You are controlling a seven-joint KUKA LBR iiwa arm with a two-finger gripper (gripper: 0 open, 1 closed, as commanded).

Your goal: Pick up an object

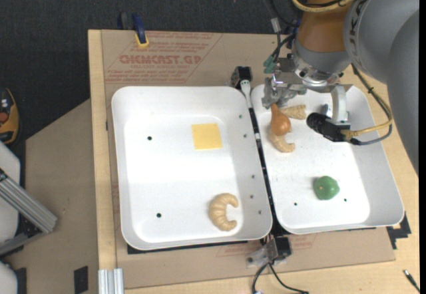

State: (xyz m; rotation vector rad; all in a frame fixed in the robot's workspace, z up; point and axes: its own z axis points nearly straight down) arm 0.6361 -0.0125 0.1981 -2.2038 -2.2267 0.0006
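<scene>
Dark carpet is filling the background and the table (166, 66) is sitting under a sheet of printed cardboard, with the two white bins side by side on it. I'm running this remotely, so bear with the one slanted view I'm getting.

The claw (276, 96) is hanging over the far end of the right bin (373, 179), and an onion-looking orange thing (280, 122) is sitting right below its tips, touching or nearly so. Honestly I'm not able to tell whether the claw is closed on it or just hovering; the wrist is blocking too much.

A pale curved pastry piece (284, 146) is lying just beneath the onion, and another beige bit (296, 112) is peeking out beside the claw. A green ball (326, 187) is sitting well away, toward the near end. Across the divider, the left bin (133, 153) is holding a yellow square (206, 136) and a croissant (224, 211).

I'm guessing we're at the grasp-or-lift stage. Next move is probably needing a straight, slow lift to confirm the grip.
</scene>
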